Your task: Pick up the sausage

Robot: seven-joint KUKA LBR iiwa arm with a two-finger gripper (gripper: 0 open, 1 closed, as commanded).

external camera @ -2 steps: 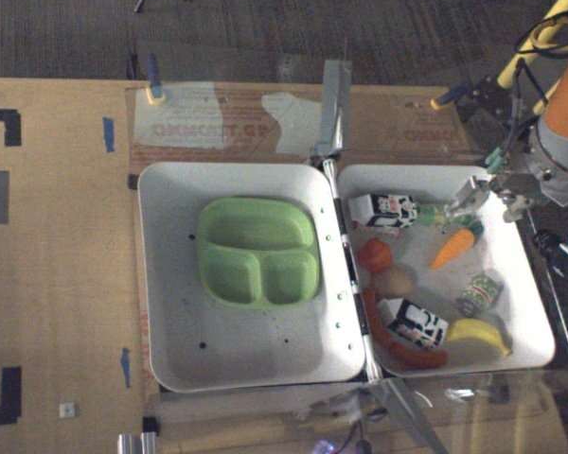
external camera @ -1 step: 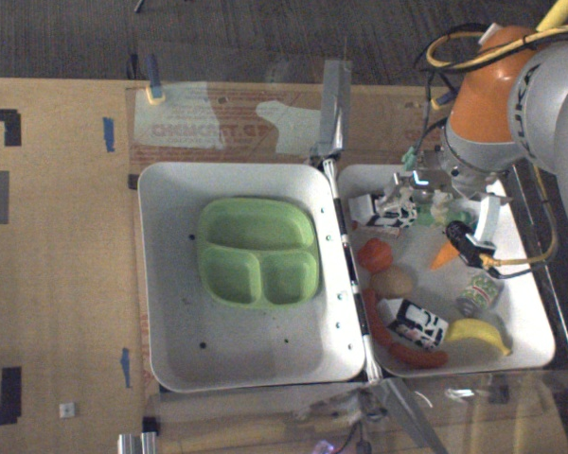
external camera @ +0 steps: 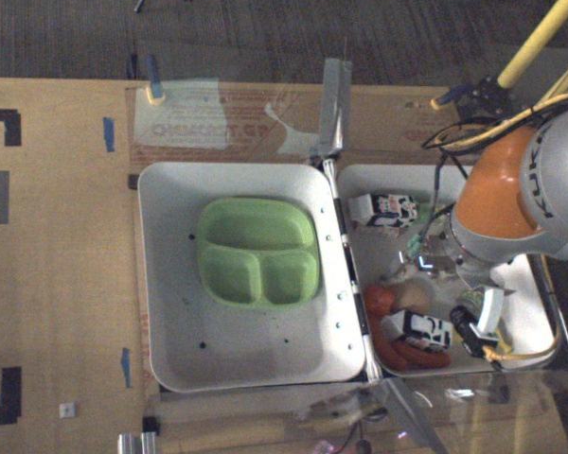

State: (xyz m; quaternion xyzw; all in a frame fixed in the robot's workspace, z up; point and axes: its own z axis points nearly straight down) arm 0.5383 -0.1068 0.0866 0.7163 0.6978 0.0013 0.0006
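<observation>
A light wooden bench top (external camera: 57, 253) carries two shallow white plastic bins side by side, with grey carpet beyond its far edge. The left bin (external camera: 170, 329) holds a green divided plastic tray (external camera: 258, 251) with open floor around it. The right bin (external camera: 535, 320) is crowded: the red curved sausage (external camera: 412, 356) lies along its near wall, just beside a small black-and-white carton (external camera: 424, 328). The grey and orange arm (external camera: 511, 197) covers the bin's middle; I cannot tell the gripper's state.

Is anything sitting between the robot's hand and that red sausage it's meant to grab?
Yes. A small black-and-white carton lies right against the sausage, at the right bin's near edge, partly over it. A red ball-like item crowds its left end. The hand itself is hard to make out under the arm.
</observation>
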